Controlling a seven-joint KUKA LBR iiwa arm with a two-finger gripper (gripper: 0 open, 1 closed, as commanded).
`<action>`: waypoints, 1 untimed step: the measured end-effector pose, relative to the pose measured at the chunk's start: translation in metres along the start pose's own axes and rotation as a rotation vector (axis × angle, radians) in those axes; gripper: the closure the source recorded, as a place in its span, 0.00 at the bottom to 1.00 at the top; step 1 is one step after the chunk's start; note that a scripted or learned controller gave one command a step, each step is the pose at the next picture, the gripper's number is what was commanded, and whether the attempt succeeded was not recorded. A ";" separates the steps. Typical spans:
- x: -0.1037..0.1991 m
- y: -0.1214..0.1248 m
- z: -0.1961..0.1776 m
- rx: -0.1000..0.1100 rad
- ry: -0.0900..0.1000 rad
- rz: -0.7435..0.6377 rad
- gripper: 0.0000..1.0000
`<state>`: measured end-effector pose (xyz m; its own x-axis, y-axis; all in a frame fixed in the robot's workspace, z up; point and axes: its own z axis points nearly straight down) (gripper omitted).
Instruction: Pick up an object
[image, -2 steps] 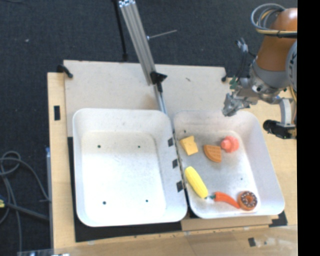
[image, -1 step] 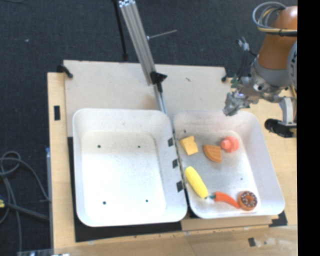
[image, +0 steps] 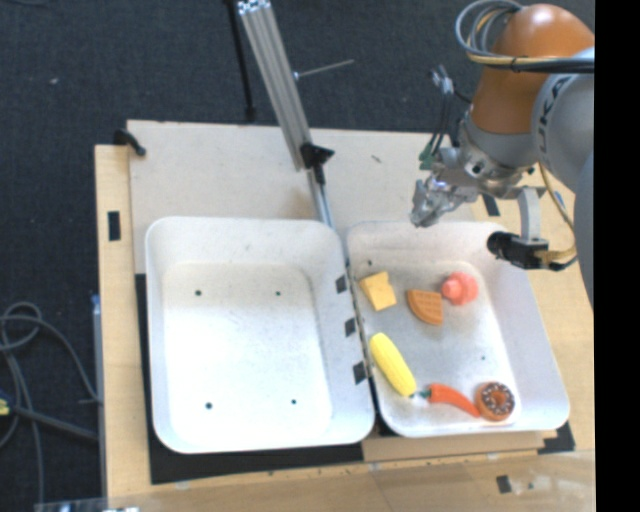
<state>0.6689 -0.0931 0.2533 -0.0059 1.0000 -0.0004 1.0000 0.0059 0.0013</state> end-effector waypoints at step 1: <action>0.052 0.004 0.011 0.002 0.001 0.000 1.00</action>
<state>0.6727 -0.0407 0.2423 -0.0060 1.0000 0.0006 1.0000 0.0060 -0.0006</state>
